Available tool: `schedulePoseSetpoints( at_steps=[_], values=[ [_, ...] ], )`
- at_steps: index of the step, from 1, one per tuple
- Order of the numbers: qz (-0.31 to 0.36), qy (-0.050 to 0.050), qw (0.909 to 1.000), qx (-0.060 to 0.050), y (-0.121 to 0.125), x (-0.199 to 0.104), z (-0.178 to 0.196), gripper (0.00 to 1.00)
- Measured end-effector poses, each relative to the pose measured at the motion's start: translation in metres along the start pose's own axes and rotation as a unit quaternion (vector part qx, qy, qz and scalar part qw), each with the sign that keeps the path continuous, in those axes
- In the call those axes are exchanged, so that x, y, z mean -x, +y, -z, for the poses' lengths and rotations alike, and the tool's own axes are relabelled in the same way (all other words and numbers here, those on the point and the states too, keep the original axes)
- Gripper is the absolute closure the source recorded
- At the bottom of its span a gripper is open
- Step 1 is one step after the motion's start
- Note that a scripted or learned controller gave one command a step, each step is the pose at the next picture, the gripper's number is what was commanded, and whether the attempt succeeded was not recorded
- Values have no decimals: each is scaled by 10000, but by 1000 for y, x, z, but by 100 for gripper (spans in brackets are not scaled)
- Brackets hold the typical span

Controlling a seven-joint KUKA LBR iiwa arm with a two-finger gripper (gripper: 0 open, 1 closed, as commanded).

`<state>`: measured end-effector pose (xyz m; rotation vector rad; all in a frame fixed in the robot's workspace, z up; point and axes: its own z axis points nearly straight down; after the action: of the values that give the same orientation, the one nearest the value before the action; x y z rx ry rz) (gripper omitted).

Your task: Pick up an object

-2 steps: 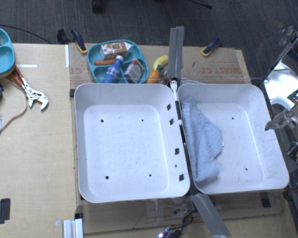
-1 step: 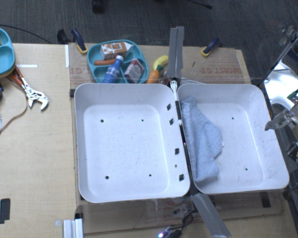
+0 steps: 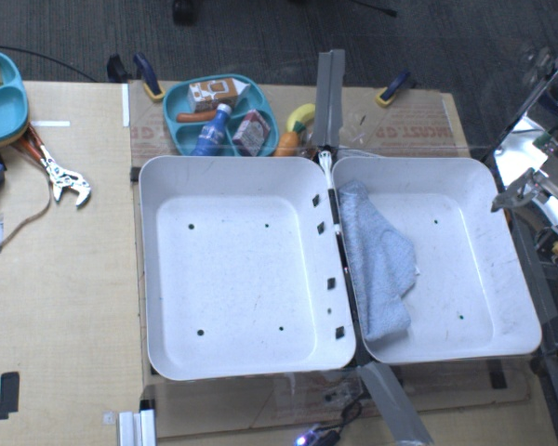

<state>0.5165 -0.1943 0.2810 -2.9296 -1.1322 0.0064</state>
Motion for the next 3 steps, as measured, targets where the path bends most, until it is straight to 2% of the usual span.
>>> schedulePoseSetpoints(
  at_steps=[1,2,3],
  values=[
    [-2421,-5,9703,-15,-10,45,-88,0],
    [-2400,-24,9708,-30,-10,44,-80,100],
    [-2640,-2,9645,-9,-26,-41,-104,100]
  ],
)
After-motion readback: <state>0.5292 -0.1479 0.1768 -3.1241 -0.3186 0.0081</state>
